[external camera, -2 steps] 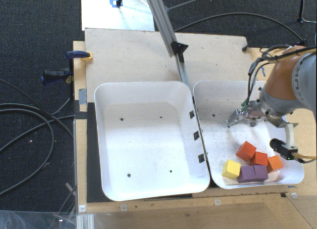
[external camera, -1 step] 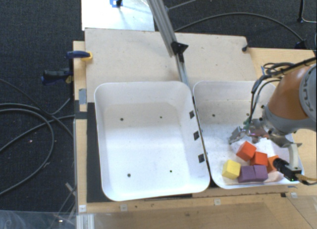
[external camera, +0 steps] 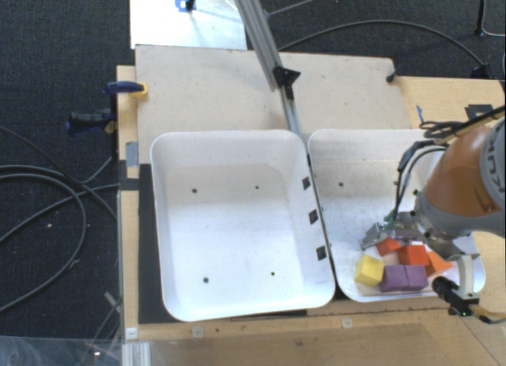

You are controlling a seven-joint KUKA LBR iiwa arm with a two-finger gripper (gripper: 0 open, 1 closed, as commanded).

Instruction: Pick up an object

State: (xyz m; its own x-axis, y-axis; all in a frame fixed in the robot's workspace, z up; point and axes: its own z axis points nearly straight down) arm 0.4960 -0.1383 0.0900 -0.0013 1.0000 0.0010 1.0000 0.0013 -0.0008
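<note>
In the right bin (external camera: 356, 175), a cluster of small blocks lies at the near edge: a yellow block (external camera: 369, 270), a purple block (external camera: 405, 277) and orange-red blocks (external camera: 412, 255) just behind them. My gripper (external camera: 385, 235) is low in this bin, right above the back of the cluster, near one orange-red block (external camera: 390, 247). The grey wrist with its orange band (external camera: 466, 179) covers the bin's right side and hides part of the blocks. No block is visibly lifted.
The left bin (external camera: 229, 147) lies beside the right one, divided by a shared wall with black clips (external camera: 313, 216). A slanted metal pole (external camera: 261, 24) crosses the bench's back. Cables hang by the wrist, and a blue clamp (external camera: 118, 88) sits at the bench's left edge.
</note>
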